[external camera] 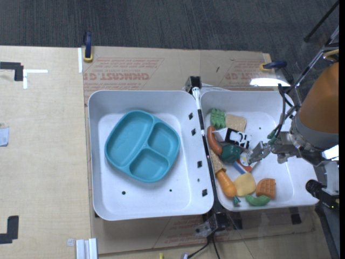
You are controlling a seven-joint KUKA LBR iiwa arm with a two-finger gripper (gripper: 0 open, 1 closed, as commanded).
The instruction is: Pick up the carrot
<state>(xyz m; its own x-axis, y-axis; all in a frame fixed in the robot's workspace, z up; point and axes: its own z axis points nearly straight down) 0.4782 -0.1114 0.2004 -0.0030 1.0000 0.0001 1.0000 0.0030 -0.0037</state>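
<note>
The carrot (pixel 226 184), orange with a paler stub end, lies near the front left corner of the right bin (pixel 280 196), pointing toward the front edge. It touches a yellow piece (pixel 245 185). My gripper (pixel 255 153) hangs over the middle of the right bin, up and to the right of the carrot and well apart from it. Its fingers look open, with nothing between them. The fingertips (pixel 252 157) are close to a dark teal toy (pixel 230 153) and a small red and white piece (pixel 243 167).
The right bin also holds a red sausage (pixel 213 140), a green leafy toy (pixel 217 116), a tan cracker (pixel 236 122), a black and white item (pixel 237 138), a croissant (pixel 266 188) and a green pod (pixel 257 200). A teal divided plate (pixel 142 145) sits in the left bin (pixel 102 198).
</note>
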